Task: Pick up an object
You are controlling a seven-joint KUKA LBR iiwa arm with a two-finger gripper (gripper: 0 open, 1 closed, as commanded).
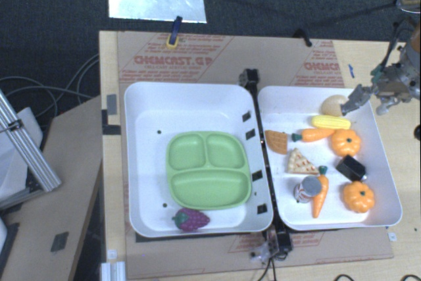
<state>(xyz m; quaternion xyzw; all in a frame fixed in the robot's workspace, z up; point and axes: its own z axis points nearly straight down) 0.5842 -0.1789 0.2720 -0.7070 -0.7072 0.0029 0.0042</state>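
My gripper (368, 102) hangs at the far right edge of the right bin (283, 105), fingers spread and nothing between them. Just to its left lie a beige egg-like ball (332, 104) and a yellow corn cob (330, 122). Below those sit a carrot (314, 135), an orange pumpkin (345, 142) and a black block (351, 168). Near the bin's front are a second pumpkin (358, 197), another carrot (320, 195) and a small can (304, 189). A waffle piece (277, 141) and a pizza slice (301, 162) lie toward the left wall.
The left bin (148, 141) holds a green divided plate (209, 170) and purple grapes (191, 220) at its front edge. A black divider clip (250, 79) stands between the bins. A metal frame (26, 148) stands off the bench at left.
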